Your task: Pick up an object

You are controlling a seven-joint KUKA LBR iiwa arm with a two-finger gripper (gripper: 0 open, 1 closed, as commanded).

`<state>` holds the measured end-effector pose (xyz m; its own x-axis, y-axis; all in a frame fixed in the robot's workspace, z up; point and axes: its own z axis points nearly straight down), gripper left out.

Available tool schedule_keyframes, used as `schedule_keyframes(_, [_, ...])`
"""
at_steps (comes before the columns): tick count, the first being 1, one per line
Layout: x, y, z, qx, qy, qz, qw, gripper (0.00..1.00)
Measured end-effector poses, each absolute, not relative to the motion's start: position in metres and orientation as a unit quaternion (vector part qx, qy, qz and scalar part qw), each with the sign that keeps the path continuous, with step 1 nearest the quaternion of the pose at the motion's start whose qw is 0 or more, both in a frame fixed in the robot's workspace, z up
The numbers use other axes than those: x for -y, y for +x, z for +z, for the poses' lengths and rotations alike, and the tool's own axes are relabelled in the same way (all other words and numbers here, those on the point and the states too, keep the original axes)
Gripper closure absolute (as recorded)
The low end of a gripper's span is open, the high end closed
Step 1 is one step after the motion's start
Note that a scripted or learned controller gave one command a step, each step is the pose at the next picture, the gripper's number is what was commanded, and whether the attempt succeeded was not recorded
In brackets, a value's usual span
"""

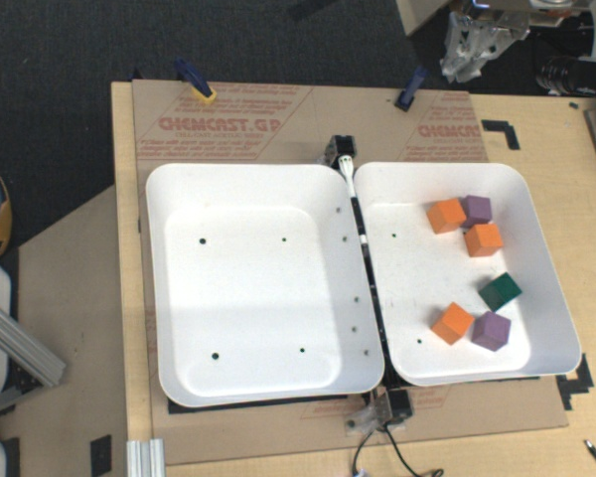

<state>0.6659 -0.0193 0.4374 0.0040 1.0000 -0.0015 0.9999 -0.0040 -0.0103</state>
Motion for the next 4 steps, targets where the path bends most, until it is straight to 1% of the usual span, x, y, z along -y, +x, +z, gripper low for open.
schedule_keyframes(1, [0.018,0.666,0.543,0.708,-0.707,-0.0047,-0.006,1.00])
schedule_keyframes(2, [0.071,0.665,0.373,0.705,-0.709,0.0065,0.006,1.00])
schedule_keyframes(3, [0.016,0.653,0.534,0.709,-0.705,-0.0075,-0.008,1.00])
schedule_keyframes(4, [-0.022,0.665,0.465,0.708,-0.706,0.0021,0.002,1.00])
